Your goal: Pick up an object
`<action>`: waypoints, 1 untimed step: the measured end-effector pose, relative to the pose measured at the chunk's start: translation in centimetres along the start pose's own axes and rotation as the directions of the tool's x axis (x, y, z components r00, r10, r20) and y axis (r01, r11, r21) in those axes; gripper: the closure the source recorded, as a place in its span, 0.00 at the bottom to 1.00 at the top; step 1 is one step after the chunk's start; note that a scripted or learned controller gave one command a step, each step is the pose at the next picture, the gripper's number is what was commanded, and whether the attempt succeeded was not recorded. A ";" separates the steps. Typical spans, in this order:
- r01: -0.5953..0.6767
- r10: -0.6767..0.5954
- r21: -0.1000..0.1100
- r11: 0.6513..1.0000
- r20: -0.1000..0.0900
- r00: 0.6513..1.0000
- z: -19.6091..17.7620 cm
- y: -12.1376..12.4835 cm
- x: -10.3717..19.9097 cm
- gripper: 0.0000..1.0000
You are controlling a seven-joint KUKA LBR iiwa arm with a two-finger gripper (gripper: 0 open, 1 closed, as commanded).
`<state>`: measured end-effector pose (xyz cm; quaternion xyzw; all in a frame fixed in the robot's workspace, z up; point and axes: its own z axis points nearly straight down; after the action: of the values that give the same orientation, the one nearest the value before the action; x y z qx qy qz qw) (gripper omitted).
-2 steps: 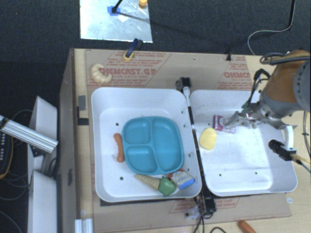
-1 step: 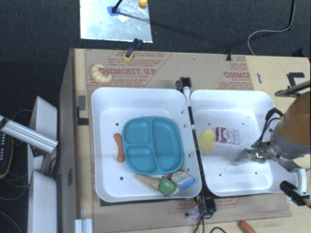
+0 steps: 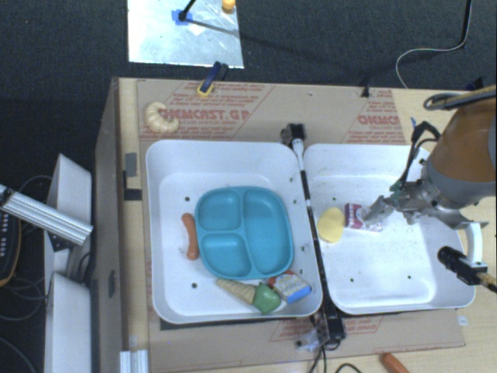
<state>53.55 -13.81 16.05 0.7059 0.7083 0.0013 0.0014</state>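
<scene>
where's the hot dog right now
The hot dog lies in the left bin, on the floor just left of the blue divided plate.

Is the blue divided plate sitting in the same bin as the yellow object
No, the blue divided plate lies in the left bin, while the yellow object lies in the right bin near the divider.

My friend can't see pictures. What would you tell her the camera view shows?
A grey robot arm reaches from the right, its gripper over a small pink and white object beside a yellow piece in the right white bin. The left white bin holds a blue divided plate, a toy sausage and small toys.
</scene>
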 end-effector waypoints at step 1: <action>0.000 0.000 0.004 1.000 -0.001 1.000 7.4 6.9 2.8 0.00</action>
<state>60.44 -10.96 8.63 0.7058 0.7084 0.0003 -0.0005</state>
